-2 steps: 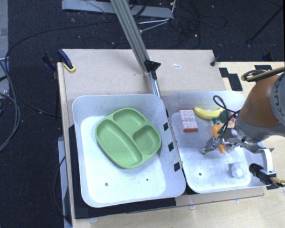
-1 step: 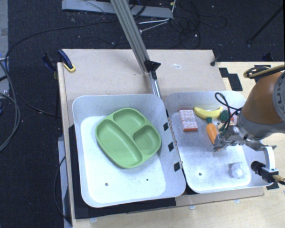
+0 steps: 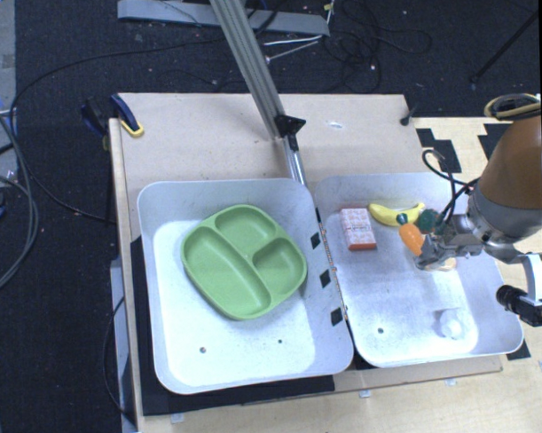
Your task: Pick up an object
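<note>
The right bin (image 3: 408,317) holds a pink box (image 3: 357,228), a yellow banana (image 3: 391,214), an orange carrot with a green top (image 3: 414,234) and a small clear piece (image 3: 450,323). My gripper (image 3: 435,257) hangs low over the bin at its right side, just right of and below the carrot. Its fingertips blur against the bin floor, and I see nothing clearly held between them. The arm's orange band (image 3: 518,163) sits above at the right edge.
A green divided plate (image 3: 244,260) lies in the left bin (image 3: 178,348). A metal pole (image 3: 252,65) slants down from the top to the bins' shared back edge. Black clips (image 3: 326,276) line the seam between bins.
</note>
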Available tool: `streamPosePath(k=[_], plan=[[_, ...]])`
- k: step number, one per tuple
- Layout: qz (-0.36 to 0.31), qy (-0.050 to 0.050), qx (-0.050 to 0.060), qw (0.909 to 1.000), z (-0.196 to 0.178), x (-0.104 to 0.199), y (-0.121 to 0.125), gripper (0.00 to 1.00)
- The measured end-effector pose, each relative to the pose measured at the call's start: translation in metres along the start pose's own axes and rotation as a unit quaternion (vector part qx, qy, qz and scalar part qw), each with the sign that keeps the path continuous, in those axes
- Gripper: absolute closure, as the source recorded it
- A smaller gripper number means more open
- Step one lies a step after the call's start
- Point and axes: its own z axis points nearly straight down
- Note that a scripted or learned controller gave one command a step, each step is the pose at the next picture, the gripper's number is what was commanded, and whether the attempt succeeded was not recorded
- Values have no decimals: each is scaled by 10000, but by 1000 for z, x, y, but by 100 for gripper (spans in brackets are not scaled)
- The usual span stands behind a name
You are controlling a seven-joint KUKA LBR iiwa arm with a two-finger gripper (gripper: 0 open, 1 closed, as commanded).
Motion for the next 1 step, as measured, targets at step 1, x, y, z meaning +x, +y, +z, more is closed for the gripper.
streamPosePath(k=[1], plan=[[1,-2,-2,10000,-43,-2,1,100]])
